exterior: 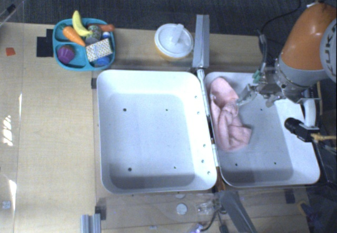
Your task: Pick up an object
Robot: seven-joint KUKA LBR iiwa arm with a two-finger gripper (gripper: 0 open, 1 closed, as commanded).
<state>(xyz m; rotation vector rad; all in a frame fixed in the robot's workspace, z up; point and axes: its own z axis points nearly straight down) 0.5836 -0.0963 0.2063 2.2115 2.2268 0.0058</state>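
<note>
A crumpled pink cloth [227, 116] lies in the right bin [295, 166], along its left wall, and the pincer [243, 98] hangs at the cloth's upper right edge, though I cannot tell whether it is released or clenched. The left bin [152, 132] sits beside it on the table [47, 137] (a blue tray of toy food [83, 43] and a white lidded cup [174, 40] stand behind it)

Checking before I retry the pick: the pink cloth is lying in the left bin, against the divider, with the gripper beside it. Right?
Not quite. The camera view shows the pink cloth in the right bin, not the left one. The rest holds: it lies crumpled along the divider side of that bin, and the gripper is beside it, near its upper right edge.
</note>
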